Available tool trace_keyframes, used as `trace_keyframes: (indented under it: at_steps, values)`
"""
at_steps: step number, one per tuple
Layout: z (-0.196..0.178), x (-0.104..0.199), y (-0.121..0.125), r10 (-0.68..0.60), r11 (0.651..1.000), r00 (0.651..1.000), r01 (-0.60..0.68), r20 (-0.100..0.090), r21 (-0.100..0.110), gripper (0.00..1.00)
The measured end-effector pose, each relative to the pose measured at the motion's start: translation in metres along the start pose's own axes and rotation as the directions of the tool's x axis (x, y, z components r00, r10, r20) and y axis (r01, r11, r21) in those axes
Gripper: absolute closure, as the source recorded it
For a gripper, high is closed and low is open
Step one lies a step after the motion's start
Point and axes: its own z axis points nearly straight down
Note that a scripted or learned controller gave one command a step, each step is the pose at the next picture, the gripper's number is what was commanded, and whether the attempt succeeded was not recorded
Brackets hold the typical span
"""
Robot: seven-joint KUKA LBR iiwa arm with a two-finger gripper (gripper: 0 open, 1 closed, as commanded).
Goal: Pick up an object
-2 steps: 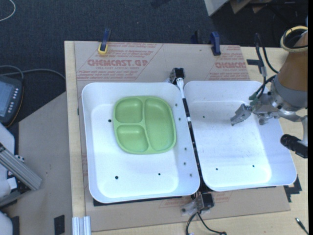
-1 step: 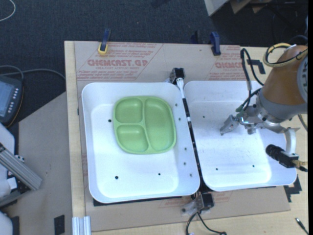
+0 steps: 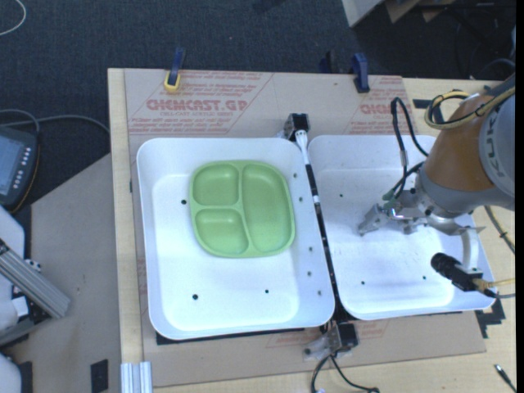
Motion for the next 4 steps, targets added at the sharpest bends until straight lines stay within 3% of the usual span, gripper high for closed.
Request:
trace_keyframes:
  at_steps: [1, 3, 4]
  values:
    - [-0.014, -0.001, 0.001, 0.001, 1.000, 1.000, -0.001, 0.002, -0.007, 1.00]
    - [-0.123, -0.002, 0.004, -0.002, 1.000, 1.000, 0.002, 0.004, -0.013, 1.00]
    - [-0.145, -0.002, 0.005, -0.001, 1.000, 1.000, 0.001, 0.004, -0.012, 1.00]
